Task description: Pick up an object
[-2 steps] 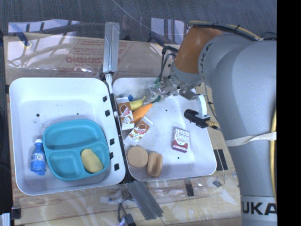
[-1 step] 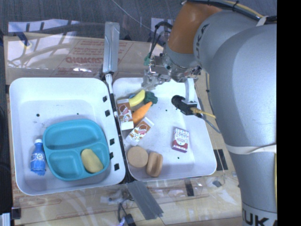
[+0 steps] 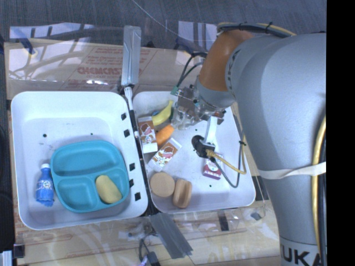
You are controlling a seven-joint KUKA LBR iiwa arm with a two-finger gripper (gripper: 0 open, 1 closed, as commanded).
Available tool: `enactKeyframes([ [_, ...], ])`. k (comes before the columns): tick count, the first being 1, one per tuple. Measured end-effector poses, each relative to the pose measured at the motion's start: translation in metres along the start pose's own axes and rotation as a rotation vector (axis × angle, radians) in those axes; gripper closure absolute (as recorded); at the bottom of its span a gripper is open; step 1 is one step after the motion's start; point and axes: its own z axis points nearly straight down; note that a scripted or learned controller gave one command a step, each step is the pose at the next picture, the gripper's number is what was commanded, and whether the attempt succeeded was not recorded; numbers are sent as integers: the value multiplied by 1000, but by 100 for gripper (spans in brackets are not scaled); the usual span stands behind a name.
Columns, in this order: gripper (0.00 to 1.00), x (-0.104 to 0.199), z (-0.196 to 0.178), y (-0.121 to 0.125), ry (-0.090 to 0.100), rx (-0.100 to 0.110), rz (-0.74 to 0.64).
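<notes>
Faintly, "UKA" on arm (image 3: pixel 288 148)

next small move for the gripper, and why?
Probably a short drop straight down. The gripper hovers in the right bin over the banana and carrot, with nothing visibly between its fingers. Both lie close below it, so either is a near target.
</notes>
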Motion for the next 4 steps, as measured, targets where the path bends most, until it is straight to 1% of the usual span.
enactKeyframes([
  [1, 0, 0, -1, 1, 1, -2, 0],
  [2, 0, -10, 46, -7, 1, -1, -228],
  [3, 0, 6, 42, 15, -8, -11, -272],
  [4, 100, 10, 32, 14, -3, -7, -276],
])
